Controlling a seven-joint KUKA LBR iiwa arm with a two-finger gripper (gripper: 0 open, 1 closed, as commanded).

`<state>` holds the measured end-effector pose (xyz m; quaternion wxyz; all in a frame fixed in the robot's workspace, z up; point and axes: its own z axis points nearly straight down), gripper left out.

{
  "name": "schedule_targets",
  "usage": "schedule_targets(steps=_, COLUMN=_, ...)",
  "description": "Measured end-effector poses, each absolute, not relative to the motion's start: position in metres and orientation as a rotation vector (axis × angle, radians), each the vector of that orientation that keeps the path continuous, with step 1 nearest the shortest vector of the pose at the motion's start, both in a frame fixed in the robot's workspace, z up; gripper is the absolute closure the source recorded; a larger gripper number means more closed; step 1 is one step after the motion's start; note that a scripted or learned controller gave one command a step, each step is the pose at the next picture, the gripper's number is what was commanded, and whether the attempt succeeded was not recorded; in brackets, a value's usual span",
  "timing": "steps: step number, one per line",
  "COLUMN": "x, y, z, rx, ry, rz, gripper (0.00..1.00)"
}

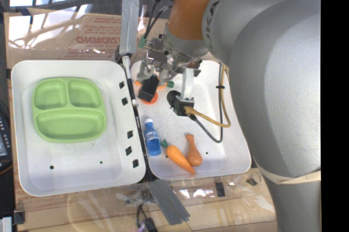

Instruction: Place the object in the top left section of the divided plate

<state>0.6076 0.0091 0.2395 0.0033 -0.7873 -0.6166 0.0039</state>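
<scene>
The green divided plate (68, 109) lies in the left bin (32, 171), with two small sections at the top and one wide section below. My gripper (162, 95) hangs low over the upper left part of the right bin (232, 157). It is open, its two dark fingertips (148, 89) standing well apart. A small flat orange object (150, 98) lies on the bin floor right under the left fingertip, partly hidden by it. Nothing is held between the fingers.
Near the right bin's front lie a blue bottle (151, 138), a carrot (179, 158) and an orange drumstick-shaped toy (193, 151). A yellow cable (210, 122) loops off the wrist. The divider wall (132, 116) separates the bins. The big grey arm covers the right side.
</scene>
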Motion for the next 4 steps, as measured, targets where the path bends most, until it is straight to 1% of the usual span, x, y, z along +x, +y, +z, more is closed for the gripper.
schedule_targets(steps=1, x=0.607, y=0.010, z=0.248, rx=-2.459, ry=-1.941, rz=0.018, gripper=1.00)
schedule_targets(steps=2, x=0.572, y=0.074, z=0.189, rx=-2.461, ry=-1.946, rz=0.012, gripper=1.00)
schedule_targets(steps=3, x=0.563, y=0.033, z=0.190, rx=-2.564, ry=-1.807, rz=0.013, gripper=1.00)
schedule_targets(steps=4, x=0.493, y=0.077, z=0.213, rx=-2.603, ry=-1.753, rz=0.008, gripper=1.00)
